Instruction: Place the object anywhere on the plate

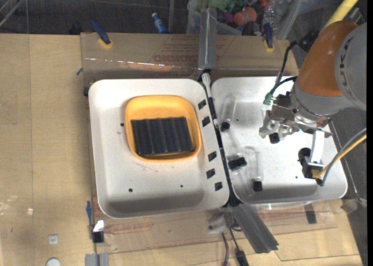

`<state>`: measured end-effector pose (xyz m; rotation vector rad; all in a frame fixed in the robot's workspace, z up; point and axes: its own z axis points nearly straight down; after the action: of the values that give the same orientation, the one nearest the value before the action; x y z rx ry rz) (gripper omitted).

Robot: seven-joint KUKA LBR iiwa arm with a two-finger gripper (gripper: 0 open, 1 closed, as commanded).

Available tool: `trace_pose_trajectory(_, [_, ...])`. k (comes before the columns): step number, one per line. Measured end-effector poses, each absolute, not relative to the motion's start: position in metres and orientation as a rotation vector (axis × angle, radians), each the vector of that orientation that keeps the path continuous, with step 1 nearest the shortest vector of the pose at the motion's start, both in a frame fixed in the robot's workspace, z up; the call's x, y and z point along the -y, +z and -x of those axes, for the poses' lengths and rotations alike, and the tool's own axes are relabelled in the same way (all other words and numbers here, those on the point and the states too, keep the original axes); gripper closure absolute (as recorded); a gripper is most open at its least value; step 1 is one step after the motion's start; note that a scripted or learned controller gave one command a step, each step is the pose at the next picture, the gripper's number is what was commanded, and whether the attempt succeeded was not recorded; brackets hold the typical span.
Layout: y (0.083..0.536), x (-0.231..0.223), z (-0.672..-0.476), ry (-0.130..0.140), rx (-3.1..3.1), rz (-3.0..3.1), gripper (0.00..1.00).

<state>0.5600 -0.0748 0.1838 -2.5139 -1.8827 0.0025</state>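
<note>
A dark ridged block (pixel 162 136) lies flat on the yellow plate (pixel 133 107), which sits in the left bin (pixel 111 189). Right of the plate, over the right bin (pixel 280 186), hangs the gripper (pixel 274 133); its jaw state cannot be told.

We see our arm (pixel 341 66) reaching in from the right, its grey body bending down toward the bench, with the orange band (pixel 326 55) broad and rounded just above the wrist. Below the band the grey wrist narrows into a cluster of metal fittings and black cables. The gripper (pixel 274 133) hangs at the arm's left end, pointing down and slightly left, low over the right bin (pixel 245 93). We cannot make out how its tips stand from this slanted view. A pale bracket hangs off the wrist on the near side.
</note>
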Motion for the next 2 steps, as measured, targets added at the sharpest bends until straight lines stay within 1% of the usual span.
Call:
trace_pose_trajectory(1, [0.184, 0.087, -0.615, 0.002, 1.988, 2.432, 1.00])
trace_pose_trajectory(2, [0.185, 0.065, -0.663, 0.000, 2.203, 2.242, 1.00])
